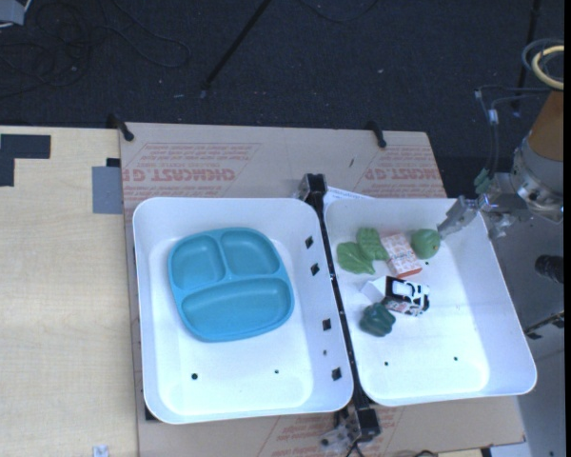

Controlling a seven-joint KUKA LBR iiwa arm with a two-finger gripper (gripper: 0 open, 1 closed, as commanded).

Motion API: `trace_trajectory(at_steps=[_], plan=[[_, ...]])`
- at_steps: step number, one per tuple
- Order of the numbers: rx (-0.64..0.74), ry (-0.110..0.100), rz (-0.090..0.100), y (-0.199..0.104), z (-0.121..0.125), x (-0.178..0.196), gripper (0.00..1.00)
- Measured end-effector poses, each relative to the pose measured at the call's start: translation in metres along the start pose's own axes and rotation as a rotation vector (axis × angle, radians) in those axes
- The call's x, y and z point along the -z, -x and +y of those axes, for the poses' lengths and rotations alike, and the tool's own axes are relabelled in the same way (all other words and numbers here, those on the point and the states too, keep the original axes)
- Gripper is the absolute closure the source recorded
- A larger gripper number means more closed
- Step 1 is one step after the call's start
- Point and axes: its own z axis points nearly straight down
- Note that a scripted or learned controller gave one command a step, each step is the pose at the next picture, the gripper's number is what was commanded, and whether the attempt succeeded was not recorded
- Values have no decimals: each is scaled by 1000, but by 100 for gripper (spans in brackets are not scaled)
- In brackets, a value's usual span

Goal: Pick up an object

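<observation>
In the right bin (476, 350), a small cluster of objects sits in the far-left part of the white tray. A green leafy piece (360, 252), soft-looking and lumpy, lies with its long axis running left to right, tilted slightly up toward the right. Just beside it is a small flat packet (400, 251) with red print, angled diagonally, and past that a rounded green lump (425, 244). Nearer the camera lie a black-and-white toy (408, 296), blocky in shape, and a dark green lump (378, 321), close to each other. The tool (454, 219) reaches in from the right at a slant, its grey tip just beside the rounded green lump; whether it touches is unclear, and how far it is open cannot be told. The left bin (157, 350) holds a smooth blue plastic divided plate (230, 283) with three compartments.
</observation>
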Motion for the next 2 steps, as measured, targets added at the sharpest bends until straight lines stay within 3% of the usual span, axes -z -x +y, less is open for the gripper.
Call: trace_trajectory(at_steps=[1,2], plan=[[2,0,0,0,0,10,100],[5,20,-5,-54,24,270,100]])
